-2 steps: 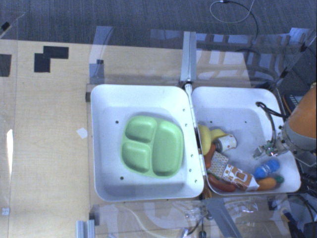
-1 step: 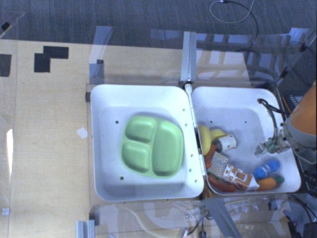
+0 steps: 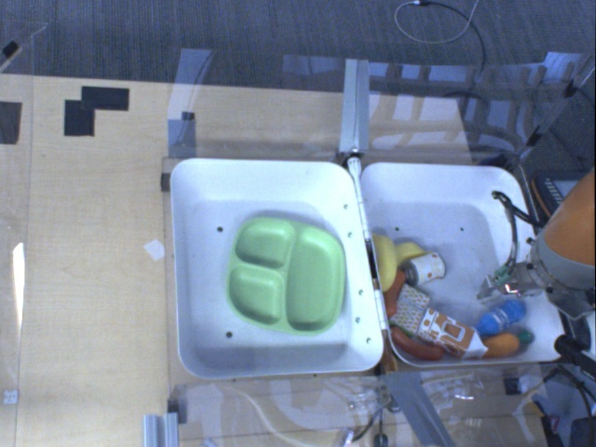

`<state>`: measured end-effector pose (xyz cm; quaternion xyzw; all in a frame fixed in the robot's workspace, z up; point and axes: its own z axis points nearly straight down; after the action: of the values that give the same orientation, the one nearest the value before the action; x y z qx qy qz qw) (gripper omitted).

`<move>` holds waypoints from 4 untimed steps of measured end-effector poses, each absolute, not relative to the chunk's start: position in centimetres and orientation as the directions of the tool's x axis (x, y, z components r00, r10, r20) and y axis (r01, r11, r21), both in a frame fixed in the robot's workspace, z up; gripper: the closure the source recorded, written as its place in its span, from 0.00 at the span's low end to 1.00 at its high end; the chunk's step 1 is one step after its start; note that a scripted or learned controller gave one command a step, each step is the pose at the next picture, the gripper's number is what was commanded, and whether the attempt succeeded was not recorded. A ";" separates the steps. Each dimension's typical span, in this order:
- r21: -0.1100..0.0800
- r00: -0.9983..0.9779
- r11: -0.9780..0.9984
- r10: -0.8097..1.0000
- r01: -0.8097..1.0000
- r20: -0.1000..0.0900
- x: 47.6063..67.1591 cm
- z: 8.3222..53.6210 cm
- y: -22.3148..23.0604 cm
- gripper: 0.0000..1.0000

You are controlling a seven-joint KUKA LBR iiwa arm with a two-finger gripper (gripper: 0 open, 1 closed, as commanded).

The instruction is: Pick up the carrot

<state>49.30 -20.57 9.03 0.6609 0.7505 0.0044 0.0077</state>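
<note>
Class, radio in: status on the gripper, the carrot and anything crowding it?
Gripper over right white bin, carrying nothing. Orange carrot lies at bin's near edge. Blue bottle and printed carton crowd it.

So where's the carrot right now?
The carrot lies in the right bin, at its near right corner, just below the blue bottle and right of the small juice carton.
</note>
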 end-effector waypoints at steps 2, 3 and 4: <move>0.022 -0.487 0.487 0.873 0.873 -0.021 49.6 10.3 -15.1 1.00; 0.012 -0.420 0.420 0.908 0.907 -0.009 49.2 9.0 -20.5 1.00; 0.007 -0.780 0.781 0.625 0.625 -0.021 49.3 9.1 -20.8 1.00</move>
<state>49.28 -20.77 9.08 0.3312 0.9435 -0.0003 0.0110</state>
